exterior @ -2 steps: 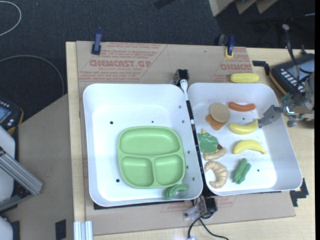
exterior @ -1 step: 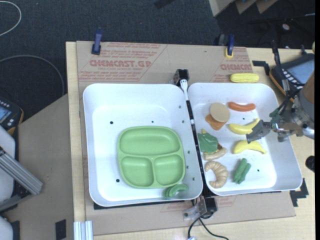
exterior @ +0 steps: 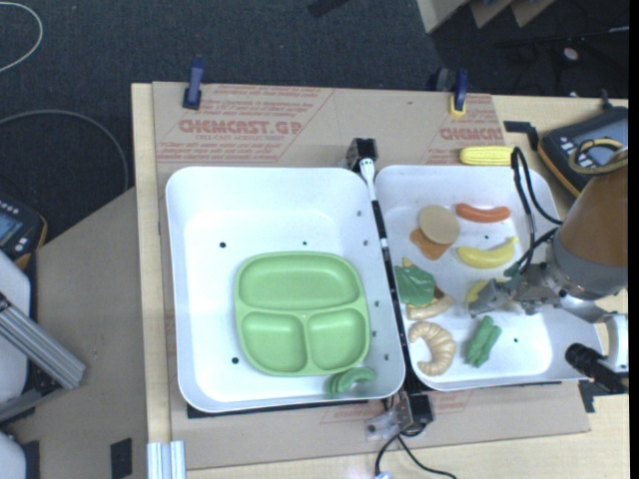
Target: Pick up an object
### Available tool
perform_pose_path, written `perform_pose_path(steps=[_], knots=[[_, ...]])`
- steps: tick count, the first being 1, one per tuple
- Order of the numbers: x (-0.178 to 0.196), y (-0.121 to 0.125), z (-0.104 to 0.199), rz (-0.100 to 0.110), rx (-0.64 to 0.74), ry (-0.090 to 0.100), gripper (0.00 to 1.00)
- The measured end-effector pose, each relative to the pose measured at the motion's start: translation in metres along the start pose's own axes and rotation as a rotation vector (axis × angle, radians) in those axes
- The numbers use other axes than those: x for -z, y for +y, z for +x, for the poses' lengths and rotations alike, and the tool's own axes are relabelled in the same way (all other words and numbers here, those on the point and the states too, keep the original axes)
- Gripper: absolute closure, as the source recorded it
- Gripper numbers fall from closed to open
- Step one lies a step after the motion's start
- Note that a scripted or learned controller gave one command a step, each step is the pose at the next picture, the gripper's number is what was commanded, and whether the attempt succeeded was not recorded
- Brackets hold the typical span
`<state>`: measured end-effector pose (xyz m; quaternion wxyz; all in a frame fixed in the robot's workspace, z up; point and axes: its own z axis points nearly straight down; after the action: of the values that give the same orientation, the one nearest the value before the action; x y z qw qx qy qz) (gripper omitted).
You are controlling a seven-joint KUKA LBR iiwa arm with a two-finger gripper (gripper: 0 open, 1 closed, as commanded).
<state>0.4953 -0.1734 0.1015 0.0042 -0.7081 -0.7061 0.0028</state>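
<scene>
In the camera view, a wooden bench (exterior: 300, 118) stands on dark carpet, and its top is covered by a board with red printed letters; two shallow white bins lie on it side by side. The left bin (exterior: 200, 267) holds a light green tray (exterior: 302, 312) with three compartments, and a small green piece (exterior: 349, 379) rests just beside the tray's near corner. The right bin (exterior: 529, 352) holds the toy food: a sausage (exterior: 483, 211) near the far wall, a round bun-like piece (exterior: 436, 230), a banana (exterior: 486, 254), a green leafy piece (exterior: 415, 285), a croissant (exterior: 433, 344) and a green vegetable (exterior: 482, 340). A yellow corn cob (exterior: 484, 155) lies outside, on the board behind this bin. The arm (exterior: 599, 238) reaches in from the right, and its gripper (exterior: 491, 297) is low over the right bin, between the banana and the green vegetable, close to a small yellowish piece (exterior: 479, 290). It cannot be told from this slanted picture how the gripper stands. No object looks lifted; all pieces seem to rest on the bin floor. So the approach seems done, while the grasp and the lift are not yet done.
</scene>
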Motion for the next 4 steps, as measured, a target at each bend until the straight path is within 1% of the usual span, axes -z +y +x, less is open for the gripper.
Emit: perform_pose_path(steps=[1, 2, 3, 4], knots=[[-0.019, -0.018, 0.066, -0.004, 0.006, 0.002, 0.0], [-0.007, -0.016, 0.063, -0.01, 0.002, -0.002, 1.0], [-0.018, -0.017, 0.08, -0.008, 0.003, 0.0, 1.0], [0.088, -0.016, 0.18, -0.02, 0.014, 0.0, 1.0]])
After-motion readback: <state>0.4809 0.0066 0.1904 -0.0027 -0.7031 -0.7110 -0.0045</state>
